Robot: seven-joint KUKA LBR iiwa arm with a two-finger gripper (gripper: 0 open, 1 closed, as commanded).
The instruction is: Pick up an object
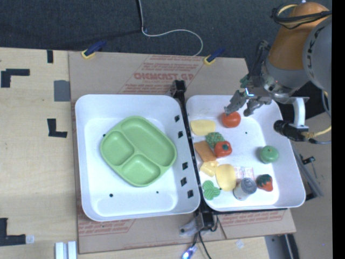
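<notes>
The right bin (285, 144) holds several toy foods. A red tomato (231, 119) lies near its back edge. My gripper (243, 106) hangs just above and behind the tomato, open, with nothing between its fingers; the left finger (234, 102) is almost over the tomato. Farther in lie a yellow piece (202, 127), a red and green strawberry (219, 143), an orange block (204, 151), a yellow lemon (226, 176), a green ball (268, 154), a grey can (247, 188) and a small red fruit (264, 182).
The left bin (91, 117) holds a green divided plate (139, 150). A green leafy piece (210, 189) sits at the right bin's front left corner. A black divider (184, 139) runs between the bins. A white cable (161, 34) lies behind them.
</notes>
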